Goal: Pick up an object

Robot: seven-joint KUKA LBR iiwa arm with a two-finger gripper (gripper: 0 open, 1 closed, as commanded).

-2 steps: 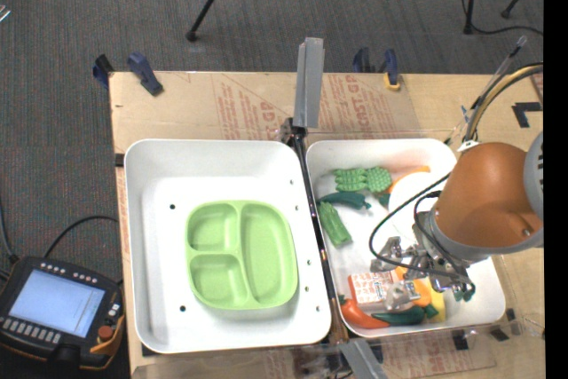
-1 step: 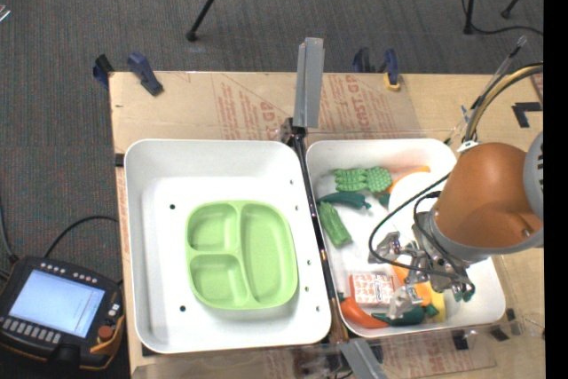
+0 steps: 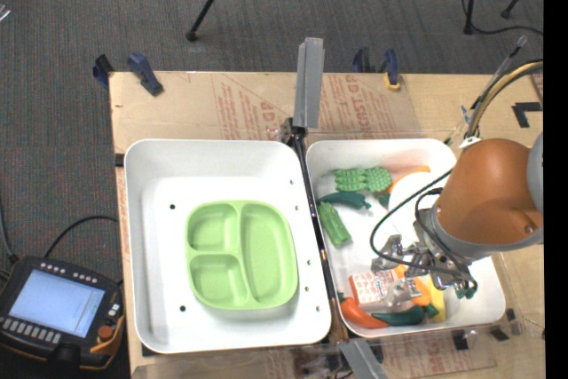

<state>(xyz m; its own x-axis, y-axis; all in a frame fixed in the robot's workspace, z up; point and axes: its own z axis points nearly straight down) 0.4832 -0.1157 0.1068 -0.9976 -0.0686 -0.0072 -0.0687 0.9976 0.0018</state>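
My gripper [image 3: 410, 276] hangs low over the front of the right bin [image 3: 355, 151], right above a heap of small toys. Under it lie an orange-and-white carton [image 3: 368, 287], a yellow piece [image 3: 424, 290], an orange pepper [image 3: 357, 312] and a dark green piece [image 3: 399, 316]. Farther back in the same bin lie a light green bumpy toy [image 3: 362, 179], a dark green pod [image 3: 346, 200], a green cucumber-like piece [image 3: 335, 223] and an orange-and-white piece [image 3: 410, 184]. The arm's orange band [image 3: 488, 191] hides the bin's right side.
The left bin [image 3: 151, 173] holds a light green divided plate [image 3: 241, 255]. A grey upright post [image 3: 309, 84] stands behind the seam between the bins. A teach pendant [image 3: 58, 306] lies on the floor at the lower left. Clamps grip the bench's back edge.
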